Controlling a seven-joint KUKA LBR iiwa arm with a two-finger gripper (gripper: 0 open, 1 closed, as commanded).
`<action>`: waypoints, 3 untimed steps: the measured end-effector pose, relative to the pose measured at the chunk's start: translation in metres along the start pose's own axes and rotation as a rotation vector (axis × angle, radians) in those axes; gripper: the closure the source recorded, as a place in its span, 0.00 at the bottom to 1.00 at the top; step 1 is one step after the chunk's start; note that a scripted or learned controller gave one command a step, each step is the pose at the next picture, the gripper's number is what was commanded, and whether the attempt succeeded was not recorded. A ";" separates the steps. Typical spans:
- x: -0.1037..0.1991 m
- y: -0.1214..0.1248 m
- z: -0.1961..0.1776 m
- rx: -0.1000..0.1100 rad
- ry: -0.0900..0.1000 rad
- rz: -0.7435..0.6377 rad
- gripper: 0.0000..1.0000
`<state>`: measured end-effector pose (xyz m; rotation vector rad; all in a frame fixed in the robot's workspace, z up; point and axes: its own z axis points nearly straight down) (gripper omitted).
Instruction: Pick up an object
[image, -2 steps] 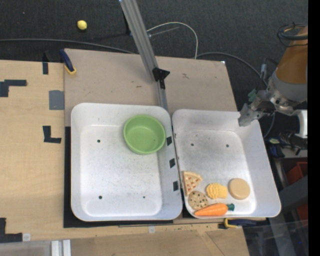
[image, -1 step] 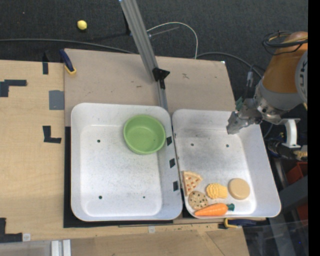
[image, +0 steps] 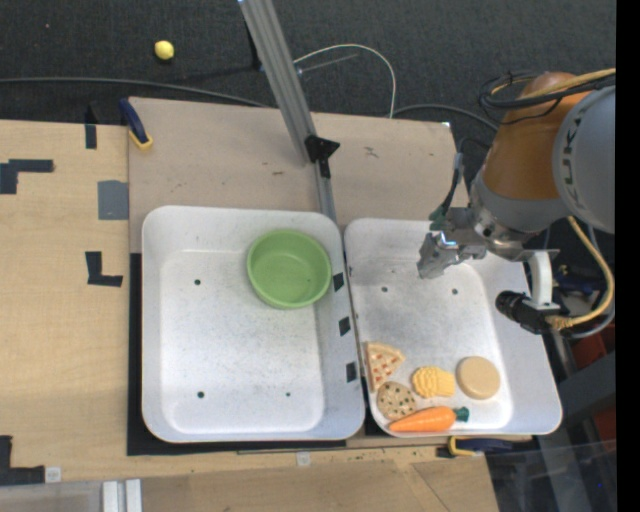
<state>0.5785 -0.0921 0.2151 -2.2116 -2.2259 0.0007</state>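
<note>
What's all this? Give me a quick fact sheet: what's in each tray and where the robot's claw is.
left bin: green bowl near its far right corner
right bin: pizza slice, cookie, corn piece, round biscuit, carrot, all clustered at the near edge
gripper: over the far part of the right bin, apart from the food, holding nothing visible

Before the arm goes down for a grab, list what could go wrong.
1. The gripper hangs over a bare part of the right bin, apart from the food; a straight drop would likely close on nothing.
2. The pizza slice, cookie, corn, carrot and round biscuit lie crowded at the near wall, so the gripper may nudge neighbours or hit the wall.
</note>
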 end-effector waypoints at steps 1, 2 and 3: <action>0.052 -0.019 -0.012 -0.001 0.000 -0.001 1.00; 0.106 -0.036 -0.001 0.002 -0.001 0.000 1.00; 0.155 -0.046 -0.013 -0.001 -0.001 -0.001 1.00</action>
